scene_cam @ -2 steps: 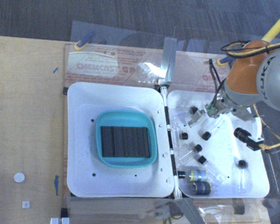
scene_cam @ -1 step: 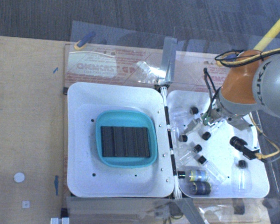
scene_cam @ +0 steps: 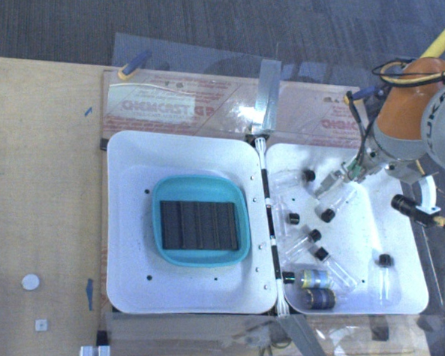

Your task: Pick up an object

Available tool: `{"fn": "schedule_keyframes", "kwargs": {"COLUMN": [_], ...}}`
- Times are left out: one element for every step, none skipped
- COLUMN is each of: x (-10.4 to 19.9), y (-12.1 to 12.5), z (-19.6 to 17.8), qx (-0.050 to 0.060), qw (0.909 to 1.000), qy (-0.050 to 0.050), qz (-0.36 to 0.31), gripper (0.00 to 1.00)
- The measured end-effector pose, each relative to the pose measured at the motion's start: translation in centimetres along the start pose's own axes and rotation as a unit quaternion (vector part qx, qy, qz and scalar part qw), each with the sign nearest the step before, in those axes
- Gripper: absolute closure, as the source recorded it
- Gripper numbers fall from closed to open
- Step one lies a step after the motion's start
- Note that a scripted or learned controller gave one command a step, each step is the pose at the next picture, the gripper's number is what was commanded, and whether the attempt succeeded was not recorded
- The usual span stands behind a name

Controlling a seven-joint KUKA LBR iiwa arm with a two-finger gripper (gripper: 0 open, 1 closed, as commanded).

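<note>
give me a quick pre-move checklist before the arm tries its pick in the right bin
1. Two-finger gripper over the right shallow white bin: ok, near its upper middle.
2. Targets present: ok, several clear plastic vials with black caps lie scattered there.
3. Nothing between the fingers already: cannot tell, too small and blurred.
4. Nearest vial lined up under the gripper: cannot tell; black caps sit close on both sides.
5. Dark blue cylinder near the front edge, apart from the gripper: ok.
6. Teal plastic tray with dark ribbed insert in the left bin, clear of the arm: ok.
</note>
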State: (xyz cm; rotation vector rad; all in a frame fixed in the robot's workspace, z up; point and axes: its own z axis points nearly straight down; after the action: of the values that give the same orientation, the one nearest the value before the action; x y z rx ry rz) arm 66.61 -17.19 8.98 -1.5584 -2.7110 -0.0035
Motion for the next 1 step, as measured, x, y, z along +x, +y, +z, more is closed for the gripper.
{"fn": "schedule_keyframes", "kwargs": {"x": [4.86], "y": [-0.9], "z": [0.26], "qx": [-0.005], "qw": [0.9996], "qy": [-0.009], "qz": [-0.025], "gripper": [0.0]}}
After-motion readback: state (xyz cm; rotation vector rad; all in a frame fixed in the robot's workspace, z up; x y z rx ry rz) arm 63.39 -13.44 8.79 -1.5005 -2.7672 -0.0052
